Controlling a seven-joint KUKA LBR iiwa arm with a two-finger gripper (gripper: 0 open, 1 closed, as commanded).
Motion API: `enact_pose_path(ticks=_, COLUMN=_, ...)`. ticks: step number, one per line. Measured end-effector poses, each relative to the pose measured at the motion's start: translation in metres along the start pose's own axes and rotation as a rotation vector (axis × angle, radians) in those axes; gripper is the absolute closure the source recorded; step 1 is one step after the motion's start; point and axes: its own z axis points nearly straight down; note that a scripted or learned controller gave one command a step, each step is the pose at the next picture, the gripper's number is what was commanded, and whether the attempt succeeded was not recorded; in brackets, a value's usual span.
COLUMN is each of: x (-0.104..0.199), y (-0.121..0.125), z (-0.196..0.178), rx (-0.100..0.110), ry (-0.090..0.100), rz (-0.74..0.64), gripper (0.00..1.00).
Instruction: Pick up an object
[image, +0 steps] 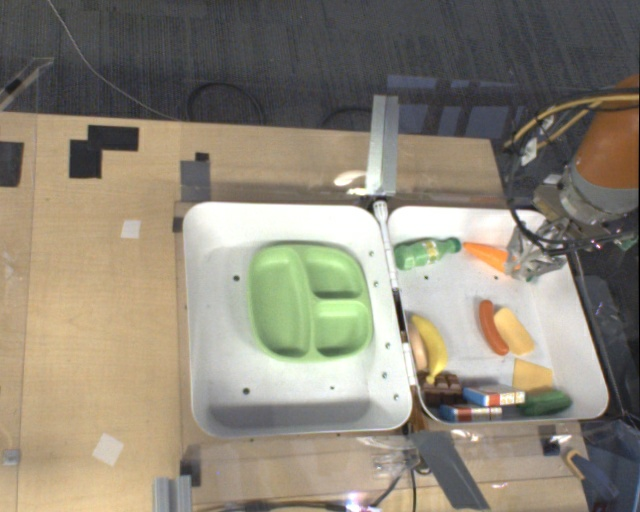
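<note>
In the right white bin (590, 390), the two-finger gripper (527, 262) is hovering at the orange plastic carrot (485, 255), fingers parted and gripping nothing; the pick is not yet made.

Green divided tray (306, 301) lies in left bin (205, 330).

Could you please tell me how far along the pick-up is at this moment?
Done: the gripper has reached the right bin, just beside the carrot. In hand: nothing visibly held. Left: grasping and lifting; the green bottle, banana and sausage lie untouched.
</note>
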Motion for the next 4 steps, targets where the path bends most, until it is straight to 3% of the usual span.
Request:
enact_pose_path(ticks=1, x=-0.002, y=0.000, z=-0.001, rx=0.001, ry=-0.002, rz=-0.002, gripper=0.00)
enact_pose_path(ticks=2, x=0.031, y=0.029, z=0.059, rx=0.006, ry=-0.004, rz=-0.107, gripper=0.00)
enact_pose_path(ticks=3, x=0.069, y=0.063, z=0.062, rx=0.014, ry=-0.008, rz=-0.073, gripper=0.00)
enact_pose_path(ticks=4, x=0.082, y=0.109, z=0.061, rx=0.020, ry=-0.010, rz=-0.070, gripper=0.00)
